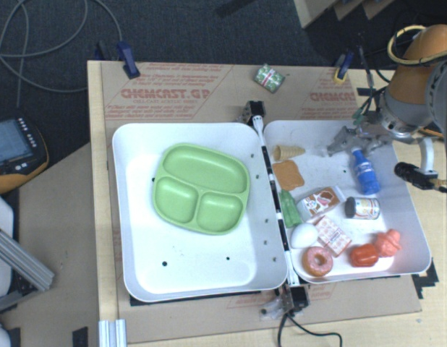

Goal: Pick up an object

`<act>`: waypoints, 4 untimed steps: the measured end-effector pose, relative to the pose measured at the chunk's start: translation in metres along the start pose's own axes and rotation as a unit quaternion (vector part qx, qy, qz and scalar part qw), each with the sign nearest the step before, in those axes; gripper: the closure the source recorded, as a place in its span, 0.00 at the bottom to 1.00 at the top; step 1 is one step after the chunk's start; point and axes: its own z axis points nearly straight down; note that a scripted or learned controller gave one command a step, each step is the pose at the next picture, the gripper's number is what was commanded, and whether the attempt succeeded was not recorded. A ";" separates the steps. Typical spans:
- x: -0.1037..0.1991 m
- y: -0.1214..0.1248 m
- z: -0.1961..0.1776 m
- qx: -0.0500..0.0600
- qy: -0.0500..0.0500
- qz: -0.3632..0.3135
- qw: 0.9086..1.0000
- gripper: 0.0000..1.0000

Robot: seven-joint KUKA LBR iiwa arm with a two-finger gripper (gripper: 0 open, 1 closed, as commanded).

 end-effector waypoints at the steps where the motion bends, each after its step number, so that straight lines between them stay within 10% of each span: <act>1: 0.008 -0.010 0.002 -0.004 -0.009 0.002 1.000 0.00; 3: -0.003 -0.041 0.001 -0.006 -0.005 0.000 1.000 0.00; 4: -0.006 -0.042 -0.008 -0.006 -0.008 0.001 1.000 1.00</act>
